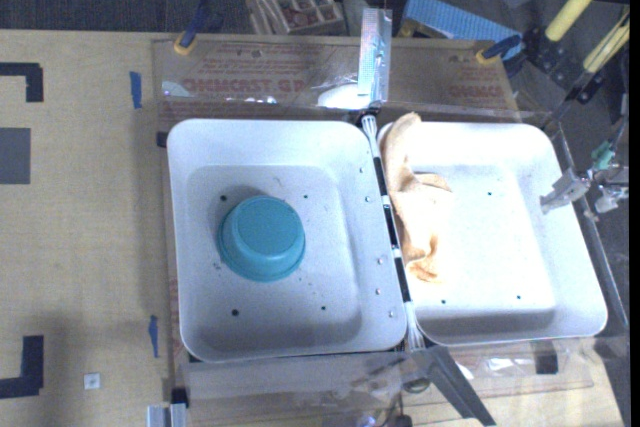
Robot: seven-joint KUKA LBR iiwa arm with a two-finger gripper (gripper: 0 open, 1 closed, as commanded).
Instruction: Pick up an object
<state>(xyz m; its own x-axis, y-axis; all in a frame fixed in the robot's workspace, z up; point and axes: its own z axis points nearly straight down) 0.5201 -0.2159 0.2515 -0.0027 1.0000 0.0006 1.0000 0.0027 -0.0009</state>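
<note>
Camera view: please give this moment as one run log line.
left bin: teal bowl, upside down | right bin: tan cloth at left wall | gripper: right rim

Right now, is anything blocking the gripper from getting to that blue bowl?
Partly. The gripper sits at the right bin's far edge. The blue bowl is in the left bin, so the bins' raised rims and a tan cloth lie between.

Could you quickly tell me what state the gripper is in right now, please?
Gripper: at the right edge of the right bin, holding nothing visible; whether it is open or shut cannot be told.
</note>
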